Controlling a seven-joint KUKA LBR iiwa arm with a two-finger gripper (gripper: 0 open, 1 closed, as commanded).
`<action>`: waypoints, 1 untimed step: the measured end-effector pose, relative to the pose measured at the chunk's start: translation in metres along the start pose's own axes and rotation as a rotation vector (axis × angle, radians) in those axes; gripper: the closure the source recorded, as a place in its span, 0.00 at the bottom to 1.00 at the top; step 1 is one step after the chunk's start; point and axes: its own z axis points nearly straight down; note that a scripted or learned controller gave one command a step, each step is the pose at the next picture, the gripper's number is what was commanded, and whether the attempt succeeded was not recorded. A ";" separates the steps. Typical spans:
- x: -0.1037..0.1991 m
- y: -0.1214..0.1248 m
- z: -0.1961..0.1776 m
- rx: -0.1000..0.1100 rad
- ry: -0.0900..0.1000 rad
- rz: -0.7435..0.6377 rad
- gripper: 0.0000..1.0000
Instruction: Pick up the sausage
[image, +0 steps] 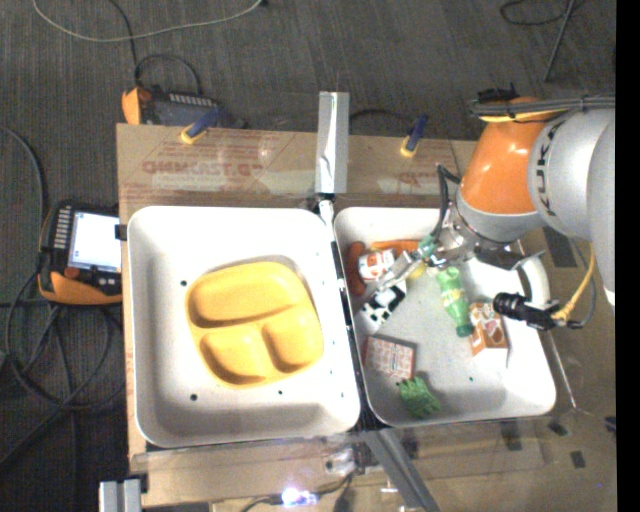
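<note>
The sausage, a slim orange-red stick, lies near the back left of the right bin. My gripper hangs low over that bin, just in front of and to the right of the sausage, above a red-and-white pack. The grey arm with its orange band reaches in from the back right and hides the bin's far right corner. Nothing can be seen held by the gripper.
The right bin also holds a black-and-white toy, a green bottle, a brown packet, a reddish square pack and a green block. A yellow divided tray sits in the left bin.
</note>
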 end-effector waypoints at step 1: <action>0.012 -0.071 0.038 -0.006 -0.007 -0.322 0.00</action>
